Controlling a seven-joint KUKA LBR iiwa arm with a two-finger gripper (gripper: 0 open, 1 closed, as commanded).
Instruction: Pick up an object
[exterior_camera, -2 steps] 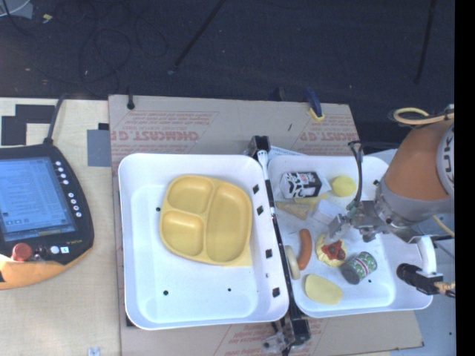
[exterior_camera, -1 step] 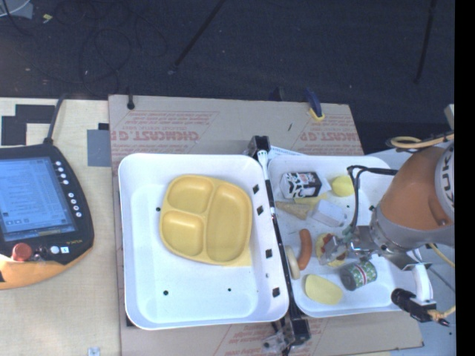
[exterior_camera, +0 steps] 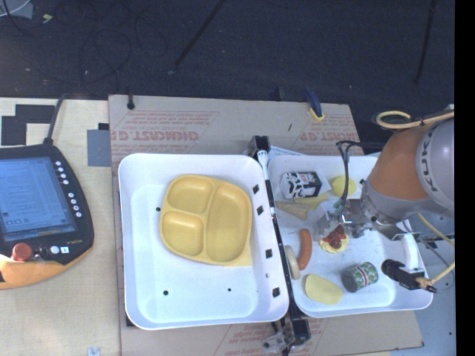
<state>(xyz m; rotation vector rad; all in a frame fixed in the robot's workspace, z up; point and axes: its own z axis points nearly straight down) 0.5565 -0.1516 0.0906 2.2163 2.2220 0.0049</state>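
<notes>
Left bin (exterior_camera: 141,273) holds a yellow tray (exterior_camera: 206,218); right bin (exterior_camera: 371,301), perhaps toy food.

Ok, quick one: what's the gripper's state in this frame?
Gripper: low in the right bin, over the small red and yellow item; open or closed cannot be told.

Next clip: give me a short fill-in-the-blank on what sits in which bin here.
1. The yellow plate lies in the ____ bin.
2. That plate has ____ compartments.
3. The can lies in the ____ bin.
4. The arm has an ____ band above the wrist.

Missing words: left; three; right; orange
</notes>
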